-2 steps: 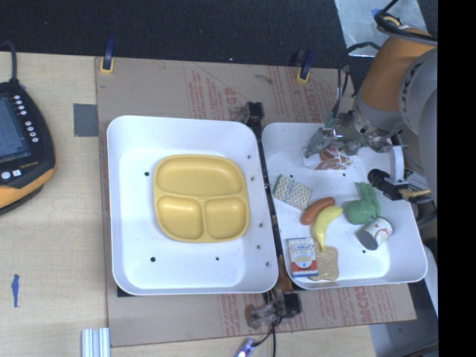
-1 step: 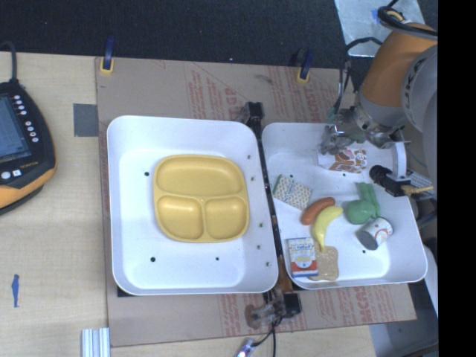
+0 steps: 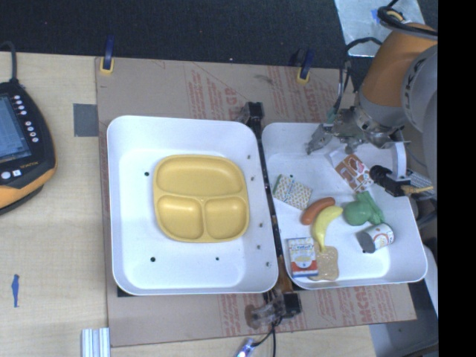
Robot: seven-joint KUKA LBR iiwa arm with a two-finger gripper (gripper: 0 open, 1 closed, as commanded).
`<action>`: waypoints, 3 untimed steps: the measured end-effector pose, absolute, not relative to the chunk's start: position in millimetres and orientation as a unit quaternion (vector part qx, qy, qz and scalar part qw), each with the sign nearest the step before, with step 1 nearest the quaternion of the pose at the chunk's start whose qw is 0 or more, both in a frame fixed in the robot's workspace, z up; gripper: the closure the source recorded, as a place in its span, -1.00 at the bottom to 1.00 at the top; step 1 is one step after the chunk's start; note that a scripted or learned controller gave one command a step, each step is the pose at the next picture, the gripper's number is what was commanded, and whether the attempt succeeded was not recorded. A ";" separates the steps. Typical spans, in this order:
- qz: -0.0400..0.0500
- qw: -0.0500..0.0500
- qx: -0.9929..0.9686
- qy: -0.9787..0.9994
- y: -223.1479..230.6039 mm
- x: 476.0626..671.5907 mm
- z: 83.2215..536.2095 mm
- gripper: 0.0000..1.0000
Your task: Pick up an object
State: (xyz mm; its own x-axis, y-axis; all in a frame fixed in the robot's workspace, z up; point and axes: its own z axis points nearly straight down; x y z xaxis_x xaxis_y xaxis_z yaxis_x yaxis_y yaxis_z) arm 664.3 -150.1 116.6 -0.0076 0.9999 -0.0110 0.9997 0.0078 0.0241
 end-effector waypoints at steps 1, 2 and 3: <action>-0.001 0.000 0.707 0.708 -200.4 653.1 165.2 -1.00; -0.002 -0.002 0.706 0.709 -211.7 630.3 91.1 -1.00; -0.001 0.000 0.705 0.710 -132.4 656.7 92.1 -1.00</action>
